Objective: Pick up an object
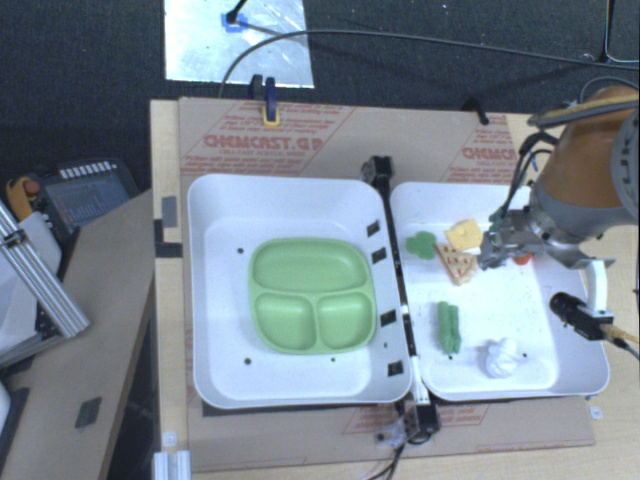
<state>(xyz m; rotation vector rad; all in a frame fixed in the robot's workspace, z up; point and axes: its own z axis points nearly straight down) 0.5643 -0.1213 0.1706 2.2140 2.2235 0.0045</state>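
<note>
Arm [585, 173] low over right bin [560, 368]

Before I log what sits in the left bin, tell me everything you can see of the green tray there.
The green tray is pale green, smooth and looks like moulded plastic. It is a rounded rectangle with three compartments: one wide section along the far side and two smaller ones along the near side, split by raised ridges. It lies flat and right way up, roughly central on the floor of the left bin. Nothing is in its compartments, and only the bin floor touches it.
</note>
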